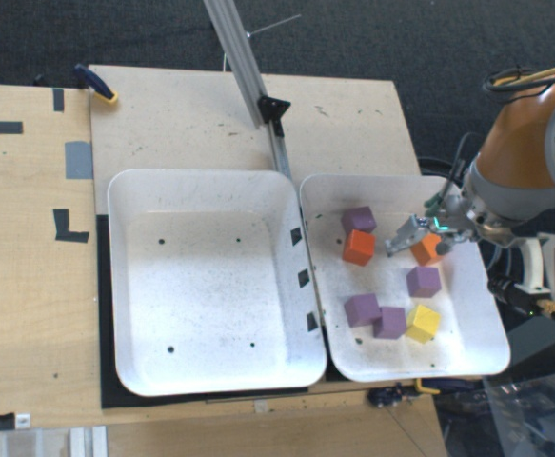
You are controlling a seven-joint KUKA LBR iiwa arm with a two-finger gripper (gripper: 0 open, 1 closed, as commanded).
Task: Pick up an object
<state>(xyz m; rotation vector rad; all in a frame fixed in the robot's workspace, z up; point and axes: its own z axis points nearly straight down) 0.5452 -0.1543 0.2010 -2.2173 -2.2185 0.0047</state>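
The right bin (467, 346) holds several small blocks. A purple cube (359, 220) and an orange cube (359, 247) sit close together at its upper left. Another purple cube (424, 281) lies mid-right. Two purple blocks (362, 308) (389, 323) and a yellow block (424, 322) cluster near the front. My gripper (408, 241) hangs low over the bin's right half, directly beside a second orange block (428, 248), which it partly hides. I cannot tell whether that block is held.
The left bin (125, 255) lies beside the right one, their rims meeting at the centre. A slanted metal rail (244, 55) crosses the bench behind the bins. The arm's orange band (525, 141) rises at the right.
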